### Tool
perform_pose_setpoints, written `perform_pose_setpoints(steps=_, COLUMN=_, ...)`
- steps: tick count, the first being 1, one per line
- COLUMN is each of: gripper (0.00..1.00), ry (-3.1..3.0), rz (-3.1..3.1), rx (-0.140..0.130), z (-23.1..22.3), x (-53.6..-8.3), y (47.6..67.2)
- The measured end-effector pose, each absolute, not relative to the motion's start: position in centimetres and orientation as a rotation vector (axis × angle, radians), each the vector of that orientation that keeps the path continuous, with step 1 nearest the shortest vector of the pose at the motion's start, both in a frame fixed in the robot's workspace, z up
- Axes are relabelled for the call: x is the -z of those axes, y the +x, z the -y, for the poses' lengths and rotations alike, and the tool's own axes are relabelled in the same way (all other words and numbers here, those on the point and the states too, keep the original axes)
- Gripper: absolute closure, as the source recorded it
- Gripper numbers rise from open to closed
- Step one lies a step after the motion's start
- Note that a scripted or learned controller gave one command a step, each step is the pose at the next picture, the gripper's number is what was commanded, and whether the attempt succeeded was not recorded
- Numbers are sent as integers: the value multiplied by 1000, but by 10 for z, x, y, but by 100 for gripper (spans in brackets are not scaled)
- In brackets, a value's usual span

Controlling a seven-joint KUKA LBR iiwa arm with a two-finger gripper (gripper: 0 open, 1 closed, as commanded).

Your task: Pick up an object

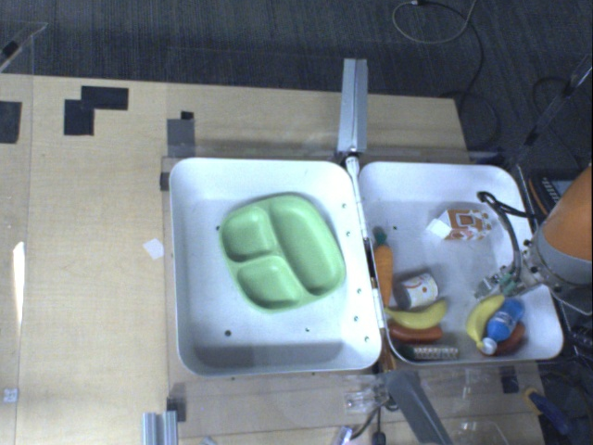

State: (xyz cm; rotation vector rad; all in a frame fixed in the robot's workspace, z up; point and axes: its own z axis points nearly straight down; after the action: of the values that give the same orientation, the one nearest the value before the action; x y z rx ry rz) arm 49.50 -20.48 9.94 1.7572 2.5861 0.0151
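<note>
The left bin holds a green divided tray. The right bin holds a carrot, can, bananas and bottle. The tool hangs by the bin's right edge above the bottle, its opening impossible to judge.

Green three-compartment tray lying in the left bin. Beyond it, the wooden counter bears black squares; a cable loops on dark carpet farther back.
</note>
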Motion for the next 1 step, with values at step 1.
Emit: perform_pose_setpoints(steps=1, gripper=100, ry=1622, rz=-2684, rx=-3, z=131, x=-214, y=511)
